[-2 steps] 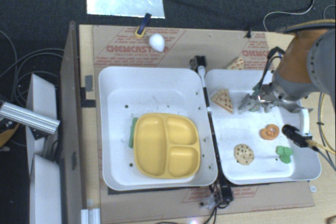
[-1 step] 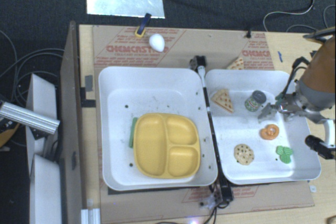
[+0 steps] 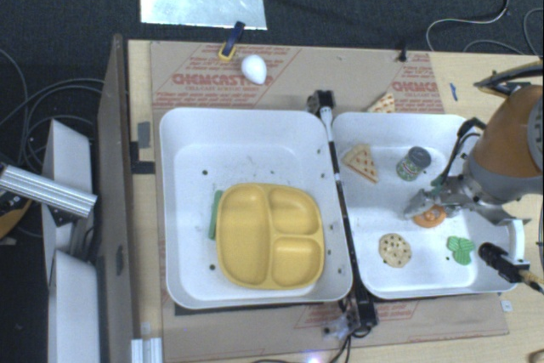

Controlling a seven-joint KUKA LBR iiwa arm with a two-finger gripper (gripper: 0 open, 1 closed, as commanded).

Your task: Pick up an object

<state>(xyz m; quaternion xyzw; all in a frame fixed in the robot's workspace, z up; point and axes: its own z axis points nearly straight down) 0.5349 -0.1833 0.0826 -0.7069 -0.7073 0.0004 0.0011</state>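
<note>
Overhead slanted view of a bench w/ two shallow white bins side by side. Left bin (image 3: 187, 140) holds a yellow divided plate (image 3: 269, 235), three compartments, sitting toward 5 o'clock of that bin; a green strip (image 3: 215, 213) pokes out from under the plate's 9 o'clock edge.

Right bin (image 3: 374, 127) holds several small items. Toy waffle wedge (image 3: 361, 162) at approx 10 o'clock of the bin. Small grey can (image 3: 414, 163) w/ green label near 12 o'clock, just right of the wedge. Round cookie (image 3: 394, 249) at 6 o'clock. Small green toy (image 3: 461, 249) at 4 o'clock, well apart from the cookie. Orange round piece (image 3: 430, 217) near bin center, looks like a carrot slice or similar; too small to be sure.

Robot arm (image 3: 510, 149), orange band showing, enters from 3 o'clock and reaches over the right bin. Gripper (image 3: 432, 204) is low over the orange round piece, metal tip right on top of it. Can't tell how wide the gripper is or whether it has hold of anything; arm body and blur hide that.

Outside the bins, at 12 o'clock on the cardboard: white egg (image 3: 253, 68), a yellow-and-blue clip-like item (image 3: 230, 42) just above it. Another waffle piece (image 3: 383, 104) rests at the right bin's top rim.
</note>
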